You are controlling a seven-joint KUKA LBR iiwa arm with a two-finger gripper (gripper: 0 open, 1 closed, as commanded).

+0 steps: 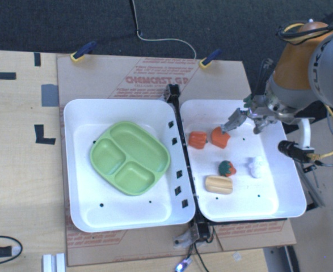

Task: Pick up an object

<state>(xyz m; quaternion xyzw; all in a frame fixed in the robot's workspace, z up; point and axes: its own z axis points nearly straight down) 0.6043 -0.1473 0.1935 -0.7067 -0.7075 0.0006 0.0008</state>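
The right bin [279,200] holds several small toy foods: an orange-red block [197,140], a red-orange piece [220,137], a red and green strawberry [227,168], a tan bread roll [218,185] and a small white object [256,166]. My gripper [243,125] hangs over the bin's far part, just right of and above the red-orange piece. Its fingers are spread, the left fingertip [227,127] close to that piece, and nothing sits between them.
A green divided plate [130,157] lies in the left bin [78,208]. A black divider with clips [177,146] separates the bins. The grey and orange arm [302,67] reaches in from the right, over the bench's far right corner.
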